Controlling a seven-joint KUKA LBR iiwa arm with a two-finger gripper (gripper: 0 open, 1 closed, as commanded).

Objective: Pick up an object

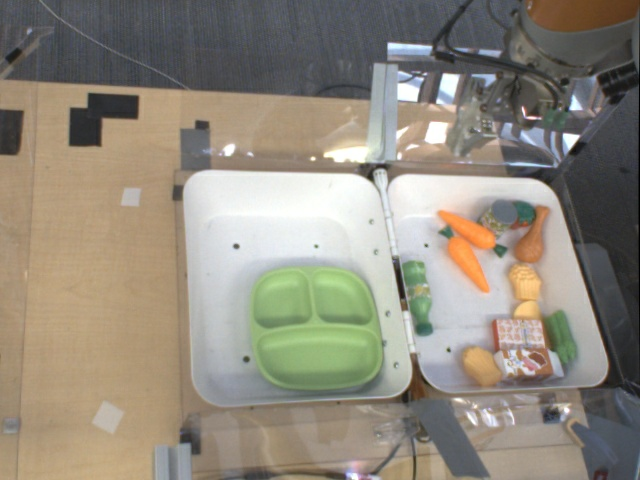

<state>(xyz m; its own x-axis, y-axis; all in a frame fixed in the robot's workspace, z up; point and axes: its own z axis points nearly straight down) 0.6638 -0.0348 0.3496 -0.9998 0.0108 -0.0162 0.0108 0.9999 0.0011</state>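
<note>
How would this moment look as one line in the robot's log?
gripper: raised behind right bin, holding nothing | carrots: lying in right bin | green tray: in left bin | pick: not begun

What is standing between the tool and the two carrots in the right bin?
Nothing visible does. The tool hangs above the far rim of the right bin, and the two carrots lie uncovered on its floor, with bare floor between them and that rim. A small grey-green item lies just beside them.

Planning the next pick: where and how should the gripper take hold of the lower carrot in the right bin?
Grip the lower carrot across its thick middle, coming straight down from above. It lies flat and slanted, apart from its neighbours, so fingers would probably fit on both long sides, set crosswise to its length.
</note>
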